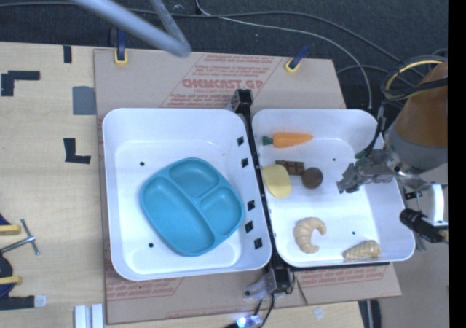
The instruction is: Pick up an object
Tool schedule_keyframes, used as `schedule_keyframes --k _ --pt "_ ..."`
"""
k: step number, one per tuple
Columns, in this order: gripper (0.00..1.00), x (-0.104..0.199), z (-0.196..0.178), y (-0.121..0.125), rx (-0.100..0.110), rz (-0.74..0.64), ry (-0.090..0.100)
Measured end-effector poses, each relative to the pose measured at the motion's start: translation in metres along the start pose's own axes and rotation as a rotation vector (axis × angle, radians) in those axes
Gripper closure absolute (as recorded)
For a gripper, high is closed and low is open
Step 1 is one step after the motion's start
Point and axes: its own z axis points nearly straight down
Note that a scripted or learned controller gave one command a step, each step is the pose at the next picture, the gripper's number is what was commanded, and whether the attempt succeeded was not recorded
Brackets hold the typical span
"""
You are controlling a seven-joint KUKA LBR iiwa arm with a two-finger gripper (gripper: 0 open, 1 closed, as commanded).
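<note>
The right bin point(331, 121) holds an orange carrot point(291, 140) at the back, a brown chocolate piece point(293, 168) beside a dark brown ball point(312, 178), a pale yellow oval point(277, 181), a croissant point(309, 234) and a tan pastry point(362, 250) at the front right. My gripper point(354, 179) hangs over the right part of this bin, to the right of the brown ball and apart from it. Nothing shows between its fingers.
The left bin point(124, 130) holds a blue sectioned plate point(191, 205). A black divider clip strip point(250, 173) runs between the bins. The arm's grey body with an orange band point(426, 122) stands at the right edge. Cables point(320, 31) cross the dark floor behind.
</note>
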Motion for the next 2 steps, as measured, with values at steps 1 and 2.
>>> schedule_keyframes --k 1,2 --pt "1.0 0.0 -0.044 0.001 0.0 -0.001 0.0" --pt "1.0 0.059 -0.039 0.008 0.005 -0.006 0.003"
